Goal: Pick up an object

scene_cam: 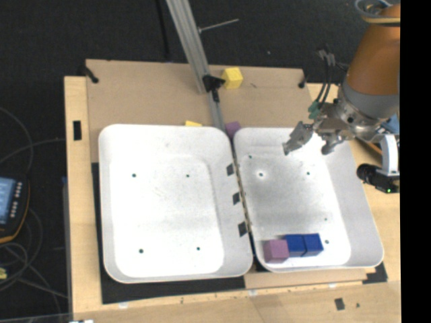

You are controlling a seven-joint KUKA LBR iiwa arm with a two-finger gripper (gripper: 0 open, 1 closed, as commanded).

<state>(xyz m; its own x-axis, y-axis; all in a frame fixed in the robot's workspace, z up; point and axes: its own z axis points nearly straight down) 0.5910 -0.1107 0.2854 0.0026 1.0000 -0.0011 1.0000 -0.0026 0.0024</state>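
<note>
Camera view: hand (312, 140) above the far end of the right bin (350, 200), fingers spread wide, nothing between them. Purple block (275, 249) and blue block (302, 244) touching side by side at the bin's near edge. Left bin (165, 200) adjacent. Yellow block (233, 78) on the bench (141, 93) beyond.

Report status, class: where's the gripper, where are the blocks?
Two-finger gripper open, over right white bin far end, holding nothing. Purple block and blue blocks at near wall. Path clear.

Even overhead light, white bins (168, 200) bright, soft shadows, surroundings dark, overall slightly blurry.
</note>
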